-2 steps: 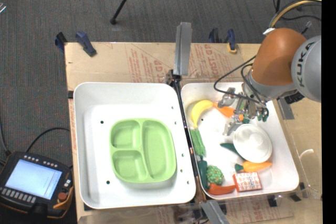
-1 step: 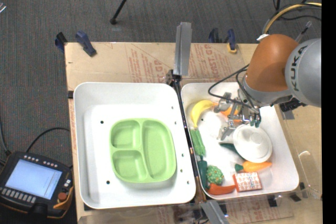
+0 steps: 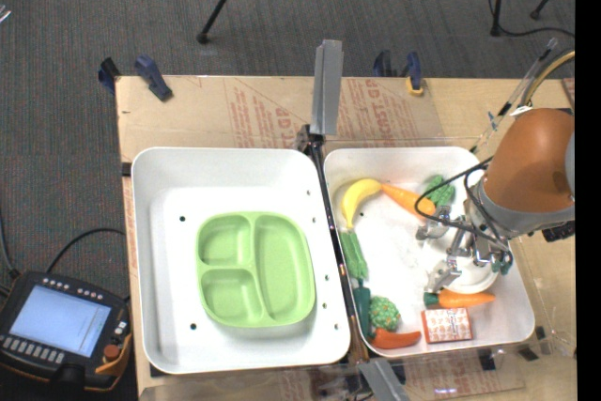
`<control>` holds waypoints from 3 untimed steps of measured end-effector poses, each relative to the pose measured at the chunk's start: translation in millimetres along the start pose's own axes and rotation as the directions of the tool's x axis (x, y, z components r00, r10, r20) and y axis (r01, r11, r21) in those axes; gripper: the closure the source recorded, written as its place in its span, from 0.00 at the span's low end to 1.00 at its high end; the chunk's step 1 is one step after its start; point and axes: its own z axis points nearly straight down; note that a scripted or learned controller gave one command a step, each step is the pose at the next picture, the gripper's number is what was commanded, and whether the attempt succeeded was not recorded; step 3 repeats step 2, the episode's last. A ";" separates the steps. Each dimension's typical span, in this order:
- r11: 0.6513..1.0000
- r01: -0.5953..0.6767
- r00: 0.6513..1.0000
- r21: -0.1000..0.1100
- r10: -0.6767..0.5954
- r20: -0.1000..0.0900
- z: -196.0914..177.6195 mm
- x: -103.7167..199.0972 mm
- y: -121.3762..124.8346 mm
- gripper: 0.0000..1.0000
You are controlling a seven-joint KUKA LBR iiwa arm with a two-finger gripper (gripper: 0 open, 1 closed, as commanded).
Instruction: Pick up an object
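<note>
My gripper point(image 3: 457, 260) hangs low over the right side of the right bin point(image 3: 404, 166), under the orange wrist band point(image 3: 531, 160). Just below it lies an orange carrot point(image 3: 467, 299), with a red and white box point(image 3: 447, 325) nearer the front wall. A banana point(image 3: 360, 195), a second carrot point(image 3: 407, 197) and a leafy green piece point(image 3: 439, 192) lie at the back of the bin. Along the left wall lie a green cucumber point(image 3: 354, 255), a broccoli point(image 3: 383, 310) and a red pepper point(image 3: 398, 339). I see nothing held.
The left bin point(image 3: 160, 202) holds a light green divided plate point(image 3: 255, 269). A grey post point(image 3: 328, 94) stands at the back between the bins. A teach pendant point(image 3: 61, 324) lies at the bottom left, off the bench.
</note>
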 end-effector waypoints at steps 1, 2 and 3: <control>0.995 -0.103 0.995 -0.001 0.103 0.000 0.6 -66.5 78.2 0.00; 0.997 0.077 0.997 0.000 -0.077 0.004 -0.6 -81.9 6.4 0.00; 0.997 0.077 0.997 0.000 -0.077 0.004 -0.6 -81.9 6.4 0.00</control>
